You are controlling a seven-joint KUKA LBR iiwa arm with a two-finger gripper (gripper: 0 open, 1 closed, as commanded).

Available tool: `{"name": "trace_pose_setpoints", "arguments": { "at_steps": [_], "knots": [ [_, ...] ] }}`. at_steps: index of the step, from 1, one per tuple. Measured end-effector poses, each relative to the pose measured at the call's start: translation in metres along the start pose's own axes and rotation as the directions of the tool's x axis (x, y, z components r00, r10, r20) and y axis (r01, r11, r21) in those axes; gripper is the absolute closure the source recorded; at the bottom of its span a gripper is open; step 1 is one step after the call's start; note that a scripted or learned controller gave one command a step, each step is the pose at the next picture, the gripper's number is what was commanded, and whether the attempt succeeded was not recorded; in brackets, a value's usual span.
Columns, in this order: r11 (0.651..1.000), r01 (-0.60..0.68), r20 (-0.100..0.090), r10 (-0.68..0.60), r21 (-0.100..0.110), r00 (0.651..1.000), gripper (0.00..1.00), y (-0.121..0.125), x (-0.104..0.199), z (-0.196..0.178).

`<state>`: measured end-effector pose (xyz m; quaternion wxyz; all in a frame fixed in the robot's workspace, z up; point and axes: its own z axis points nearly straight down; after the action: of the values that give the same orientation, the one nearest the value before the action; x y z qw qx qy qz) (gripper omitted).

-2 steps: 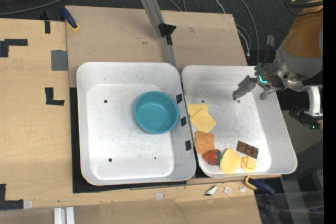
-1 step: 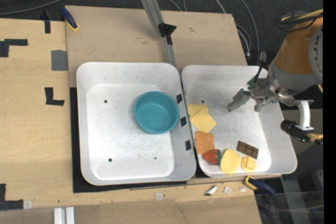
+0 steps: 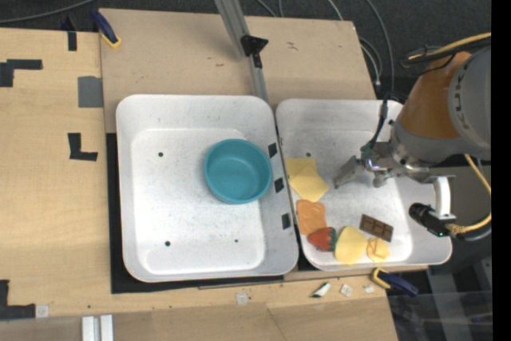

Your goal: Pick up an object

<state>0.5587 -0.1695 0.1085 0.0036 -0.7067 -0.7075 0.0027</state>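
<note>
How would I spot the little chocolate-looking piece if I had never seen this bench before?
Start at the right-hand white bin, where the arm's gripper hovers, and look toward its near right corner. The chocolate piece lies there, just beyond a yellow lump. It is the one dark brown, flat rectangle among yellow, orange and red items.

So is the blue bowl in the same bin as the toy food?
No, the blue bowl sits alone in the left bin, while the toy food lies in the right bin.

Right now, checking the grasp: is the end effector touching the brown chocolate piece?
Apart. The camera view shows bare bin floor between the end effector and the brown chocolate piece.
</note>
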Motion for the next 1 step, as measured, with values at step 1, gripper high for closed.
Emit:
{"name": "trace_pose_setpoints", "arguments": {
  "at_steps": [1],
  "knots": [
    [1.000, 0.001, 0.003, -0.001, -0.007, 1.000, 0.00, 0.0001, 0.0005, 0.0205]
  ]
}}
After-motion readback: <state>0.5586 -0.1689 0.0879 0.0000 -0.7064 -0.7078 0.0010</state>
